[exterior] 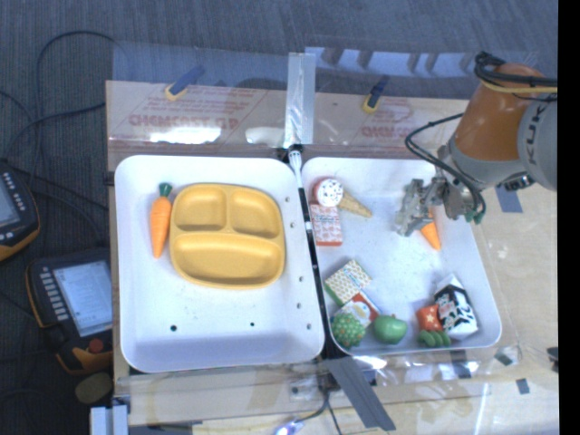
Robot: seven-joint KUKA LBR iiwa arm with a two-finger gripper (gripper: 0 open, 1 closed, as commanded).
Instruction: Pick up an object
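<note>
My gripper (pixel 417 210) hangs low over the upper right part of the right bin (pixel 399 261), below the orange wrist band. A small orange carrot piece (pixel 431 235) lies on the bin floor just beside and below the gripper's tip, at its right. Whether the two touch I cannot tell. An ice-cream cone toy (pixel 337 196) and a red-and-white packet (pixel 326 226) lie to the gripper's left, apart from it.
Along the right bin's front lie a checkered box (pixel 347 280), another small box (pixel 360 309), two green pieces (pixel 349 330) (pixel 391 329), a red piece (pixel 428 318) and a cow-patterned carton (pixel 455 310). The left bin (pixel 136 315) holds a yellow divided plate (pixel 227 235) and a carrot (pixel 160 224).
</note>
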